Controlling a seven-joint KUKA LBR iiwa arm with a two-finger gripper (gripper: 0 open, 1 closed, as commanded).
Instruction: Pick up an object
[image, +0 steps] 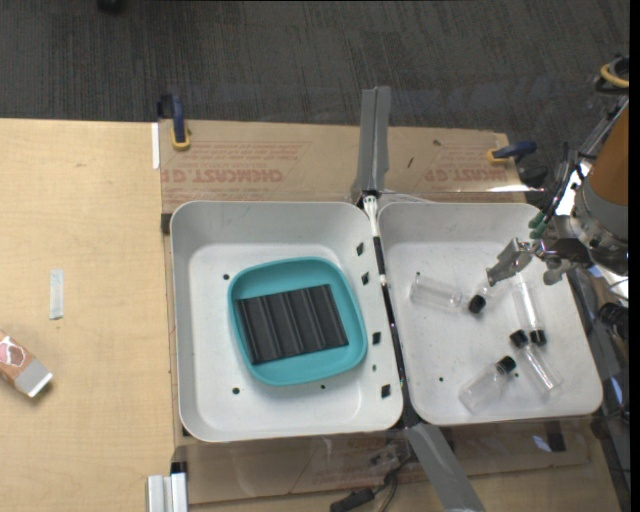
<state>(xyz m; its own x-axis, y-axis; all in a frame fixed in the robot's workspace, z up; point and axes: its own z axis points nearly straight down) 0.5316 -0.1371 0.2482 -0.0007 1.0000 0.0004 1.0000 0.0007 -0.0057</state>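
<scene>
Several clear vials with black caps lie in the right bin (440, 400). One vial (438, 295) lies left of centre, and another vial (484, 388) lies near the front. A third vial (524, 303) lies upright in the picture, just below my gripper (525, 268). The gripper hovers over the bin's far right part, and its two grey fingers (499, 268) are spread open with nothing between them. In the left bin (200, 300) sits a teal tray (296, 324) holding a black ridged insert.
The arm's wrist and cables crowd the right bin's right rim. A metal divider (374, 150) runs between the bins at the back. A small packet (22, 366) and a grey strip (56, 295) lie on the cardboard to the left.
</scene>
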